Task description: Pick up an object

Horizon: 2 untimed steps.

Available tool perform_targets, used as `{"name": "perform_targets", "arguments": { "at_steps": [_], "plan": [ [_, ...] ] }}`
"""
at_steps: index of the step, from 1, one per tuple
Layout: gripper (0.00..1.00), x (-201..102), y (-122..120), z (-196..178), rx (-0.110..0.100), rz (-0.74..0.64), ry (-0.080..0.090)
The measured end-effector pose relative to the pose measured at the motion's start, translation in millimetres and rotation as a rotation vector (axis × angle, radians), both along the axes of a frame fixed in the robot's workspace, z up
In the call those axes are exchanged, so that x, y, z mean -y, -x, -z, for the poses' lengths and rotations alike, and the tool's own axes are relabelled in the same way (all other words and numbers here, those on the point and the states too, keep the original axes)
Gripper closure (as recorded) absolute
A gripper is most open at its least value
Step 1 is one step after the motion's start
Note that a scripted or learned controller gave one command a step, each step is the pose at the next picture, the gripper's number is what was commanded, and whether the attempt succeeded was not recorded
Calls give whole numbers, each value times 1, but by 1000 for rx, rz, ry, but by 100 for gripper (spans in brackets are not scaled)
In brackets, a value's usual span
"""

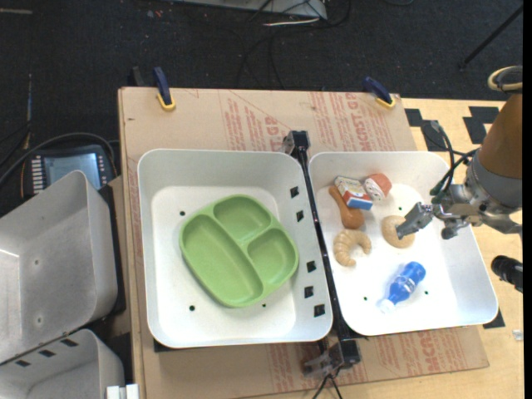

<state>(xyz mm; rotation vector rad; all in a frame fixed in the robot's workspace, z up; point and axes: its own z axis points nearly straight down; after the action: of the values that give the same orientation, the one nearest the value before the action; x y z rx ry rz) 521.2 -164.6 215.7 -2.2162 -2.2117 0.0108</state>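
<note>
While grey two-finger gripper (416,217) hovers, finger state unreadable, target: tan round bread roll (396,230), right bin (465,302) centre, just at gripper's 8 o'clock. Advice: centre over roll, descend straight, avoid croissant (352,246).

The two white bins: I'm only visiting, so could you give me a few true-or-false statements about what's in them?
1. A green divided plate lies in the left bin. True.
2. The blue bottle lies in the left bin. False: it lies in the right bin.
3. The claw is over the right bin. True.
4. The croissant sits on the green plate. False: it lies on the right bin's floor.
</note>
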Motion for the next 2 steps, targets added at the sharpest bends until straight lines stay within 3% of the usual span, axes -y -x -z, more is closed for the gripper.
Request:
{"name": "perform_targets", "arguments": {
  "at_steps": [1, 2],
  "plan": [
    [0, 0, -3, -6, 12, -3, 2],
    [0, -1, 0, 38, 8, 0, 2]
  ]
}}
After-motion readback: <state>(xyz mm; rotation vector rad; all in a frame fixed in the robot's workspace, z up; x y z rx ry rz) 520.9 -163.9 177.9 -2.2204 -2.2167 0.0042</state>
